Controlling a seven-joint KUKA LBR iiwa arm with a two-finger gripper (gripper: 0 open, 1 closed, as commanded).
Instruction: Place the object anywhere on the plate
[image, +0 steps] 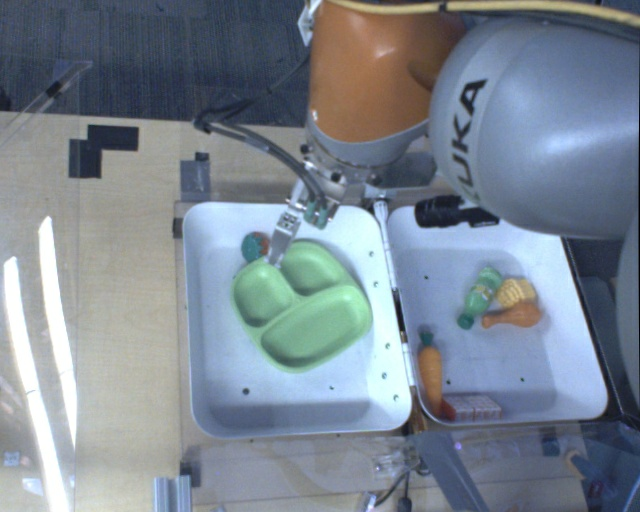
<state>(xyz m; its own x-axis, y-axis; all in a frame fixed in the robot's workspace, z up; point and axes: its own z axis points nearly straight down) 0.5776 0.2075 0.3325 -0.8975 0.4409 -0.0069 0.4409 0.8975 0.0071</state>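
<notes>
- Carrot (430, 368) lies nearest you, against the left wall of the right bin (590, 400), upright along that wall, with a small red-and-white box (472, 406) just beside its lower end at the front rim.
- Further back in that bin you see a green bottle (478, 296), a corn cob (515, 292) and a drumstick (515, 317) bunched together and touching; the floor around them, front and right, lies open.
- In the left bin (200, 400) the green plate (300, 305), with three compartments, sits a little behind centre. You have bare white floor in front of it and along its left side; its right edge comes near the wall shared with the right bin.
- The object (256, 244), a small round thing in red and green, rests on the bin floor just behind the plate's back-left compartment, touching or almost touching its rim, not on the plate.
- The gripper (280, 243) hangs just right of that object, over the plate's back rim, its fingers slanting down and to the left from the wrist. They look narrow with nothing between them, though you cannot tell their true gap from this angle.
- Behind, the orange band (365, 65) and grey arm (540, 110) lean in from the right, covering the back edge of both bins.
- Worktop (90, 300) stretches bare to the left of the bins.
</notes>
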